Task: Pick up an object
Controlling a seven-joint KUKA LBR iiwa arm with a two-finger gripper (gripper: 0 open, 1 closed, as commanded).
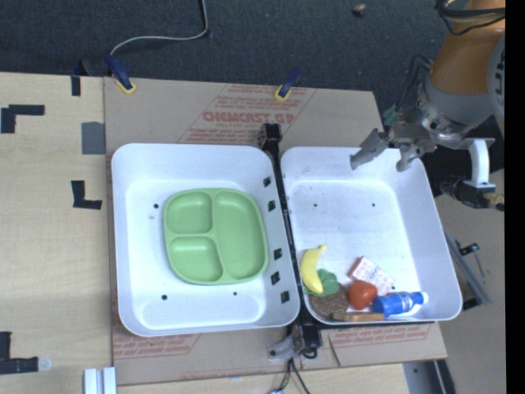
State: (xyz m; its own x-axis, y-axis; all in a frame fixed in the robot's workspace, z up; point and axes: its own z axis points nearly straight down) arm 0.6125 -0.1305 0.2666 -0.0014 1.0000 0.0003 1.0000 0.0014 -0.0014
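My gripper [385, 160] hangs over the far right edge of the right bin [369, 203], its two fingers spread apart and open with nothing between them. The objects lie heaped in that bin's near corner, well away from the gripper: a yellow banana [312, 268], a green piece [329, 283], a red tomato-like ball [362, 294], a small red-and-white packet [370, 271], a blue bottle [398, 303] on its side and a brown item [332, 304].
The left bin [139, 187] holds a green divided plate [216, 235]. A black clamp strip [277, 212] joins the two bins. Both bins rest on a cardboard sheet [230, 113] held by yellow clips. A cable runs across the dark floor behind.
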